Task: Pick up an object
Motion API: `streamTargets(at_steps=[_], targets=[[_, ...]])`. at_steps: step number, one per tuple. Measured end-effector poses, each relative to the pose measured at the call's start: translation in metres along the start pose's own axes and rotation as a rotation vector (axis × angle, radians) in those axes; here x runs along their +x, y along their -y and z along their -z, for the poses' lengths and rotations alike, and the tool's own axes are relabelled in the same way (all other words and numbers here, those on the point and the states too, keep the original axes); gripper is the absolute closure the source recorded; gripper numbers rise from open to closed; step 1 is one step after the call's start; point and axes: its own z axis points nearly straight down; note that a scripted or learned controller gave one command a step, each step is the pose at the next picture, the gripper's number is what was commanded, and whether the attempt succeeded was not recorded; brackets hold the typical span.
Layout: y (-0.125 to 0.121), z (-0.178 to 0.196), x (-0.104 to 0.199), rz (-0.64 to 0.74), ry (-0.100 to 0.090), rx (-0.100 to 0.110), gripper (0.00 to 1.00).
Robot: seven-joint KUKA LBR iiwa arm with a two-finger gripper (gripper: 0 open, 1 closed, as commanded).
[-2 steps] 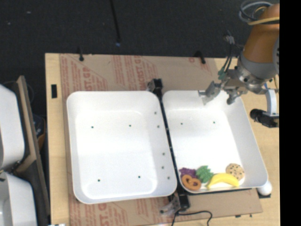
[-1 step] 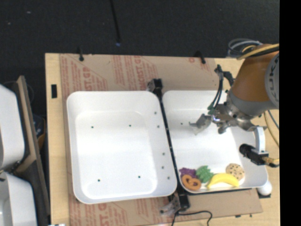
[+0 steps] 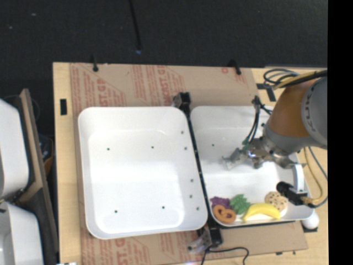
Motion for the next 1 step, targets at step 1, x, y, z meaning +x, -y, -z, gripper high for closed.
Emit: streamTargets(at_steps=[1], targets=[[0.0126,0.0043,-0.0064,0.002,0.001,-0.008,0.0]])
